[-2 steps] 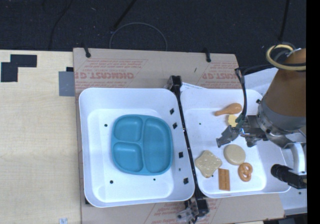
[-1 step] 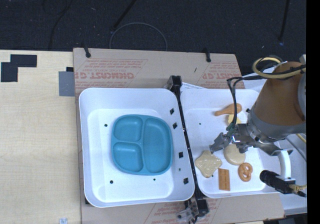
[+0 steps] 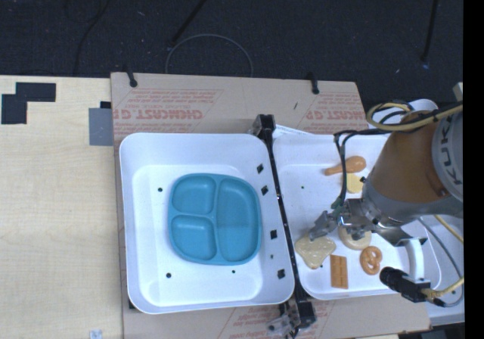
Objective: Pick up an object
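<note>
1. One two-finger gripper point(image 3: 327, 225) hangs low in the right bin point(image 3: 306, 171), its dark metal fingers point(image 3: 321, 228) spread a little apart and pointing down and to the view's left, with nothing seen between them.
2. Just under the fingertips lies a pale, lumpy piece of toy food point(image 3: 315, 251), cream in colour; the tips seem to hover at its upper edge or touch it, and which of the two cannot be told from this slant.
3. Beside that piece, a round pale item point(image 3: 354, 237) sits partly under the wrist, a pretzel point(image 3: 370, 259) lies to its right, and an orange-brown cracker-like bar point(image 3: 339, 271) lies near the bin's front wall.
4. Further back in the same bin, an orange carrot-like piece point(image 3: 346, 166) rests next to a yellowish piece point(image 3: 352, 183), both partly hidden by the arm.
5. Above the gripper, the arm point(image 3: 408, 175) with its orange band reaches in from the view's right, with yellow and black cables looped over it.
6. Across the divider, the left bin point(image 3: 144, 156) holds a blue sectioned plate point(image 3: 214, 218), well apart from the gripper.
7. As for progress, the approach looks made and the grasp not: nothing is lifted and every item lies on the bin floor. What is left, by this judgement, is to close on the cream piece, most likely, and raise it clear.
</note>
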`<state>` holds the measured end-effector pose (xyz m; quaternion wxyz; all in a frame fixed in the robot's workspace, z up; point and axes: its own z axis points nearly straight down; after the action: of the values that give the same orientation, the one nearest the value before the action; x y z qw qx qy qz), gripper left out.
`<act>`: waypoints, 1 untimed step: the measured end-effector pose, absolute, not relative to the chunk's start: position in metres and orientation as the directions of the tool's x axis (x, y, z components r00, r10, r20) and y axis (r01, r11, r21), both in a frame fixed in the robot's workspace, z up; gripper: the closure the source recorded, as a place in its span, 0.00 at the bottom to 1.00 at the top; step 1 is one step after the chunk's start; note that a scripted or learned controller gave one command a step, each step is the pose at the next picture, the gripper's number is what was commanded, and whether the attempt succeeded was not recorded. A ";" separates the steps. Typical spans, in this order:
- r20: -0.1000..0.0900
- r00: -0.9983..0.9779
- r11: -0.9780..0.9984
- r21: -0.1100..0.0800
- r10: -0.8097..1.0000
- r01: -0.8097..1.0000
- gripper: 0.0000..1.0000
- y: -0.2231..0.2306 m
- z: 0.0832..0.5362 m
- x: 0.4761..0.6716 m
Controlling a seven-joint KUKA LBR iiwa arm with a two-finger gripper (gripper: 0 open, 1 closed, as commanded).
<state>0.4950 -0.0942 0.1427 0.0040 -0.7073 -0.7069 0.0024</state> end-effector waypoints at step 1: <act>0.002 0.001 -0.001 -0.004 1.000 1.000 0.00 -0.093 0.091 0.495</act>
<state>0.4949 -0.0933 0.0908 0.0022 -0.7074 -0.7068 0.0007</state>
